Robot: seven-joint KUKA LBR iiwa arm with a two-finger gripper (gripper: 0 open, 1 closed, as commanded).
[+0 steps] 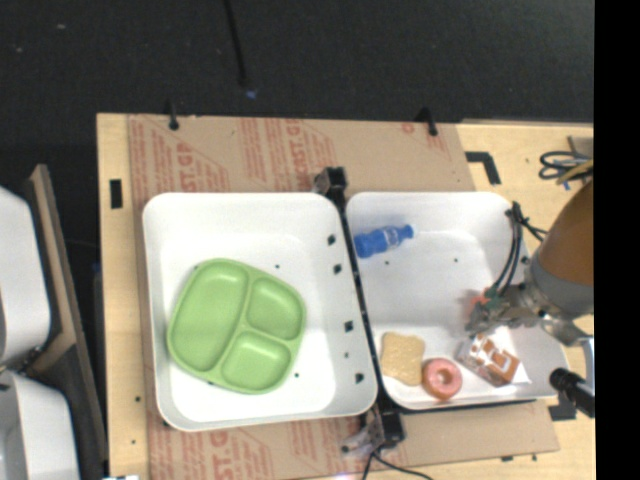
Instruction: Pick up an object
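The right bin [440, 218] holds a blue bottle [383, 239] lying near its far left, a tan slice of bread [402, 356] and a pink donut [441, 378] at its near edge, and a small red-and-white packet [492, 359] at the near right. My gripper [492, 313] hangs low over the right side of that bin, just above the packet, with the arm's orange band [570, 243] behind it. Nothing visibly sits between the fingers.
The left bin [180, 228] carries a green divided plate [237, 326]. A black divider with clips [350, 298] runs between the two bins. Cables [562, 165] lie on the bench at the far right.
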